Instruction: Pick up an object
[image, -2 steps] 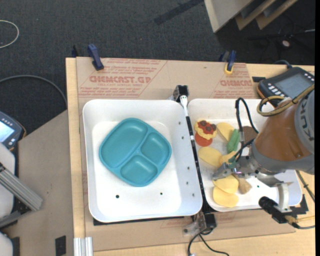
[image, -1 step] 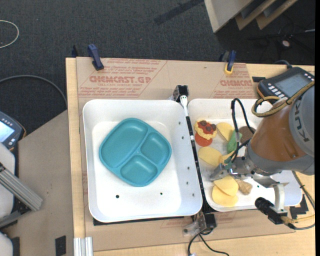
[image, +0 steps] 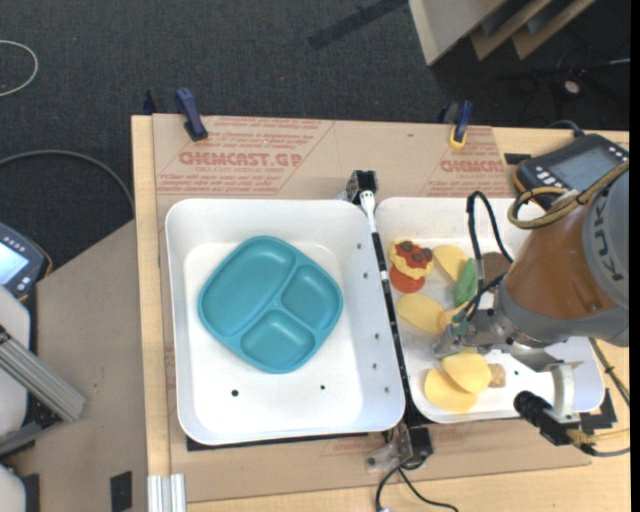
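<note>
Jaws' state hidden under the arm (image: 560, 280); yellow toy pieces (image: 458, 380) just below, right bin (image: 420, 215).

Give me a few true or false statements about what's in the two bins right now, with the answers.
1. A teal divided plate lies in the left bin. True.
2. The toy food pieces are in the left bin. False: they lie in the right bin.
3. The arm hangs over the right bin. True.
4. The red and yellow toy sits on the plate. False: it is in the right bin.
</note>
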